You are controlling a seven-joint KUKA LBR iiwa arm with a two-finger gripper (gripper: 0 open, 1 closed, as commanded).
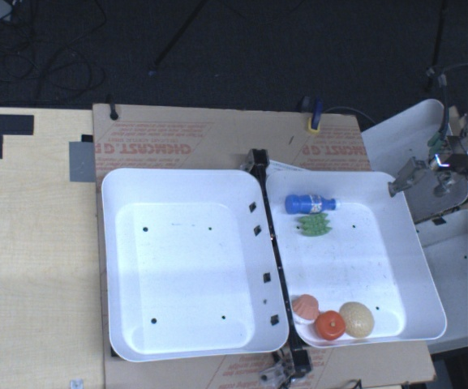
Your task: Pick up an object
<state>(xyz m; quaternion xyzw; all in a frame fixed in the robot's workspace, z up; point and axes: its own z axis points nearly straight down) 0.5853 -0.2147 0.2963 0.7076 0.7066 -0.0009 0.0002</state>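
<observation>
The surface [39,217] carries two white bins side by side. The left bin [186,262] has nothing for the arm to take; the right bin [351,250] holds all five candidates. A blue bottle [311,204] lies on its side near the far wall, with a small green piece [315,225] just beside it. In the near corner sit a tan ball [357,318], a red ball [329,325] and a pink piece [305,306], packed together and touching or nearly so, close against the bin's wall.

The arm sits at the right edge, outside the right bin, and the tool [428,177] is well apart from every object and grasps nothing. Whether it is released or clenched cannot be told; that part is dark, small and partly cut off.

The likely trouble lies in the corner cluster: a descent there could strike the wall or nudge a round object so it rolls off, or catch two at once. The bottle, lying free, could roll off the tool if taken along its length. The green piece is low and possibly too flat to catch. What the green and pink pieces are is hard to make out.
</observation>
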